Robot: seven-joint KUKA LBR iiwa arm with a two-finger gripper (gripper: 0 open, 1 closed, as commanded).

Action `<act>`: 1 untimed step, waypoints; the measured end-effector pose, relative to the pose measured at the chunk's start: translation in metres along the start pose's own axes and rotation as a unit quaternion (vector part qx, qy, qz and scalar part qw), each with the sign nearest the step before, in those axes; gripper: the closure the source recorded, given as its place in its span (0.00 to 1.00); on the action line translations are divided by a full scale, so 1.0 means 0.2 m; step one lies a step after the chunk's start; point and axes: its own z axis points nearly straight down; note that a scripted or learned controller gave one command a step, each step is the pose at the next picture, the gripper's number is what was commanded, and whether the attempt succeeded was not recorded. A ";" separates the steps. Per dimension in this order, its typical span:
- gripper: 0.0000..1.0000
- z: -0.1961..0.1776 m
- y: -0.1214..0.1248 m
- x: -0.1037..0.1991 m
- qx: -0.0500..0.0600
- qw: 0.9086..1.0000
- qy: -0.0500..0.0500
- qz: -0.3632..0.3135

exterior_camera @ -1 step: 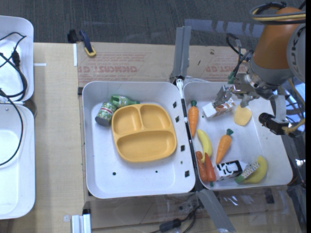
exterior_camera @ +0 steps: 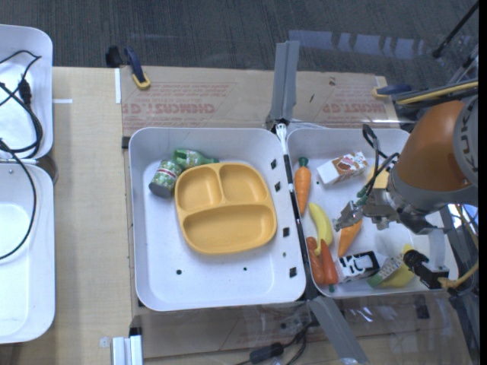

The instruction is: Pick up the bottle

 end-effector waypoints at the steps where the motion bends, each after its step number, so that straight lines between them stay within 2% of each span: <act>1: 0.00 -0.04 -0.11 -0.46 -0.001 0.997 0.000 0.077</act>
